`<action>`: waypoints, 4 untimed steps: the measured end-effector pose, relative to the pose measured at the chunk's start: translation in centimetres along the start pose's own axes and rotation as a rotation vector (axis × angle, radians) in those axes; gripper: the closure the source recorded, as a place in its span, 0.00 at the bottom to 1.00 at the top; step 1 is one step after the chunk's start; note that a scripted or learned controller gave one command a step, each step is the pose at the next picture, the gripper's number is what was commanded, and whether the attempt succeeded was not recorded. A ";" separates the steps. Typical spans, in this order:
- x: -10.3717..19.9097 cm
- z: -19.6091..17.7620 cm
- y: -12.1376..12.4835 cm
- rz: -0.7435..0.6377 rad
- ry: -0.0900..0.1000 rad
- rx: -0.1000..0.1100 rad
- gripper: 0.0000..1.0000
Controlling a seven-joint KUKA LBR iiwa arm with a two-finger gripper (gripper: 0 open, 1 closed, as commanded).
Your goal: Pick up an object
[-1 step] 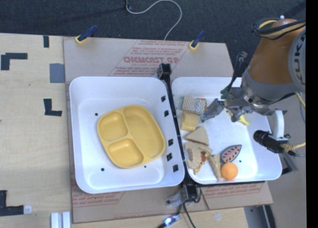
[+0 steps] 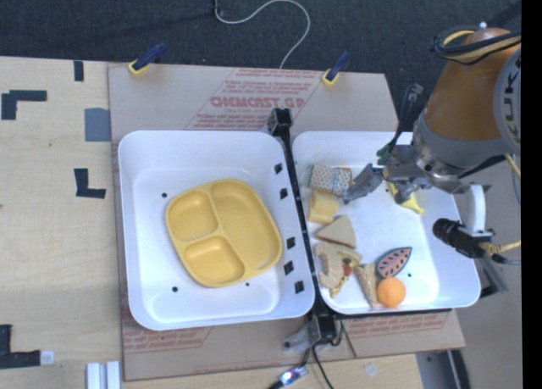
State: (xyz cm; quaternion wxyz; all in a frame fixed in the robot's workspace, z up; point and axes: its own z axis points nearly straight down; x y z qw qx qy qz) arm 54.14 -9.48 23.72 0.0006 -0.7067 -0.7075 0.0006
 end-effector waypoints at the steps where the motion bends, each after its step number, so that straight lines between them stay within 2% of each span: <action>1: 1.1 5.3 0.0 0.000 0.001 0.006 0.00; 3: 0.2 15.5 0.0 0.000 0.000 0.001 0.00; 4: 0.3 14.3 0.0 -0.001 0.001 0.001 1.00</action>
